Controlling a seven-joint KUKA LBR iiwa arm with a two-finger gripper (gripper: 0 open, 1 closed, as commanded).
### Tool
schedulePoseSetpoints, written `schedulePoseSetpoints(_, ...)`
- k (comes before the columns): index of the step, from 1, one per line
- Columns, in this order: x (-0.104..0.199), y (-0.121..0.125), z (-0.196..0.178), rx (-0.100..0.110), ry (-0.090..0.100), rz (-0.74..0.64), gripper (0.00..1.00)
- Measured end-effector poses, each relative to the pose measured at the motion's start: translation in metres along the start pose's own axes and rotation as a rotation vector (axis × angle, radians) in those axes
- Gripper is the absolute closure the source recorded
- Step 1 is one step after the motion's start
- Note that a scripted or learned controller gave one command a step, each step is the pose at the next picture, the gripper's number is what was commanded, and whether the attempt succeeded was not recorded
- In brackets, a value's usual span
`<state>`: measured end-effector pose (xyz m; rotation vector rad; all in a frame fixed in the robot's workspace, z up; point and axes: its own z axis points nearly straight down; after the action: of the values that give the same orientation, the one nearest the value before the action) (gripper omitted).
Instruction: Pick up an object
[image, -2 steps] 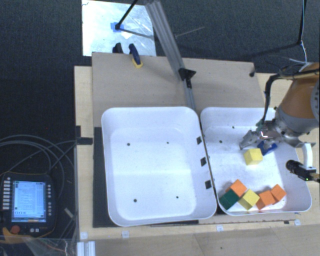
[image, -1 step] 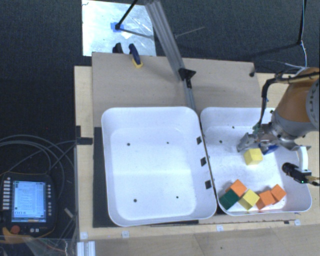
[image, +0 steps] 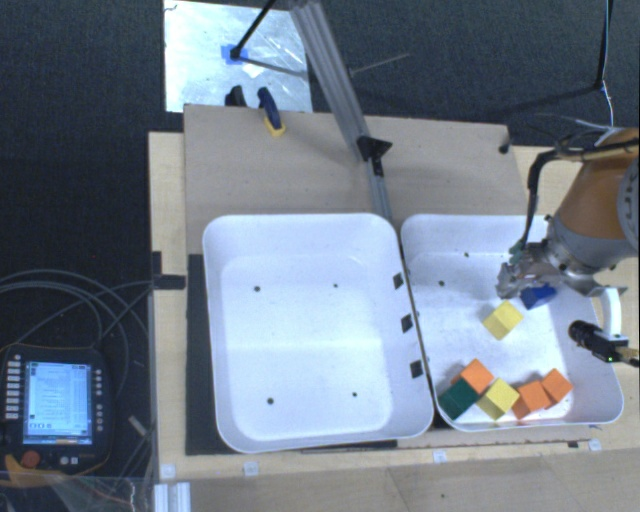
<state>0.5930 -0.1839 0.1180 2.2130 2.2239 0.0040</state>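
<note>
My gripper (image: 514, 281) hangs low over the upper right part of the right bin (image: 450, 250), below the orange-banded wrist. A small blue block (image: 538, 296) lies right beside it, partly tucked under the gripper body. A yellow cube (image: 503, 320) sits just below and left of the gripper, apart from it. Along the bin's front wall lies a cluster: an orange cube (image: 477, 375), a green cube (image: 458, 399), a second yellow cube (image: 497, 398) and two more orange cubes (image: 530, 397) (image: 556, 384).
The left bin (image: 230, 300) stands beside the right one, their walls touching at the middle. A slanted metal pole (image: 340, 90) rises behind the bins. A teach pendant (image: 55, 405) and cables lie at the far left, off the bench.
</note>
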Motion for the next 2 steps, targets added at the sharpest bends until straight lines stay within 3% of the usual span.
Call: schedulePoseSetpoints(2,0.011,-0.001,-0.102,-0.003,-0.001,-0.001,1.0)
